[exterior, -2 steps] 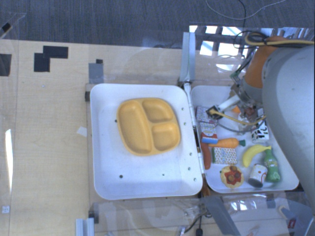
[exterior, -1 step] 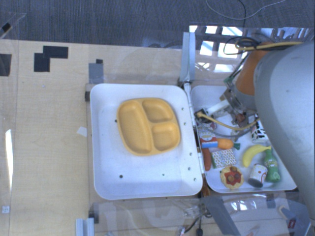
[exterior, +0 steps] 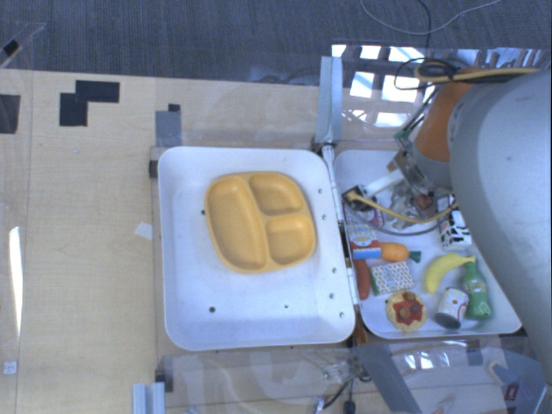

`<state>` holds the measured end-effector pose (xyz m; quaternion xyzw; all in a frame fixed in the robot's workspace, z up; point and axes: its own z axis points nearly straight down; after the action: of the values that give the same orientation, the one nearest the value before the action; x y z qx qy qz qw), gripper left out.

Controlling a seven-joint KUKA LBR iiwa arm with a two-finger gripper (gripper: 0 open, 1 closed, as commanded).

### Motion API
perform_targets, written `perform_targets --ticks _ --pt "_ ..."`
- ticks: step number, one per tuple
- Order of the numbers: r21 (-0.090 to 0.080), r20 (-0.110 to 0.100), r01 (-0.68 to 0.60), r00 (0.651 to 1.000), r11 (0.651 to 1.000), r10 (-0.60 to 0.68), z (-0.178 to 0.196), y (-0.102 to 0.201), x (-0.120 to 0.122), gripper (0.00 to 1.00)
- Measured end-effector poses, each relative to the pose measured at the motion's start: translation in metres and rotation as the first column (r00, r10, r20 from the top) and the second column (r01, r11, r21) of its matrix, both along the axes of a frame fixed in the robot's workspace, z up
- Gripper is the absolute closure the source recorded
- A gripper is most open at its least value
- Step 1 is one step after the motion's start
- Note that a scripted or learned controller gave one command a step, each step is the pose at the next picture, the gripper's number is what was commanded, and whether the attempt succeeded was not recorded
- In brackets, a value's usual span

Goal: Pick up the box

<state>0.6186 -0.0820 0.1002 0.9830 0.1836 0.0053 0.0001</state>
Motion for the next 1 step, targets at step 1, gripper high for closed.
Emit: perform_targets --ticks 1 --pt "0.000 0.000 0.000 1.000 1.000 0.000 -0.0002 -0.0002 -0.0002 0.00"
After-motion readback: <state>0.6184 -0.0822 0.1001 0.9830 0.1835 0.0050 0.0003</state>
